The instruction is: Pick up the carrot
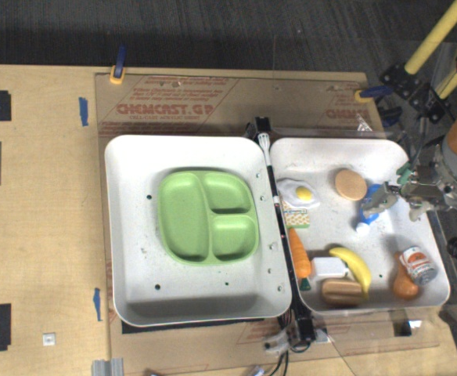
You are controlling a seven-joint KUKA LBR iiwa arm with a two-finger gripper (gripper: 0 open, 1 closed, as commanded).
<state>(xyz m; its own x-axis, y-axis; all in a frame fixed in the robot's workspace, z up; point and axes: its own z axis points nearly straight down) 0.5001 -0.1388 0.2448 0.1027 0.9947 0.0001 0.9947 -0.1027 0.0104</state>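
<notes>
Nearest the front edge of the worktop (41, 210), the right bin (385, 153) holds a crowd along its front wall: a hot dog in a bun (343, 290), a yellow banana (352, 266) curving just above it, a small can (419, 264) tilted toward the front right corner, and an orange-brown round thing (405, 287) beside the can, too small for me to name.

The carrot (300, 255) lies lengthwise against the right bin's left wall, its tip pointing to the front, touching or nearly touching a white packet (329, 269) next to it. Tucked so tight to the wall, it looks to me an awkward pick: a finger would need room on the wall side.

The left bin (131, 210) carries a green divided plate (208, 215) at its middle, well apart from all this.

Farther back in the right bin sit a small printed box (296, 218), a white and yellow piece like a fried egg (300, 194), and a tan round bun (350, 184). The hand (379, 202) hangs over the right bin's back right part, a blue bit showing at its fingers, near the bun and well apart from the carrot. I cannot tell how its fingers stand. By my reckoning the approach to the carrot is not yet made.
</notes>
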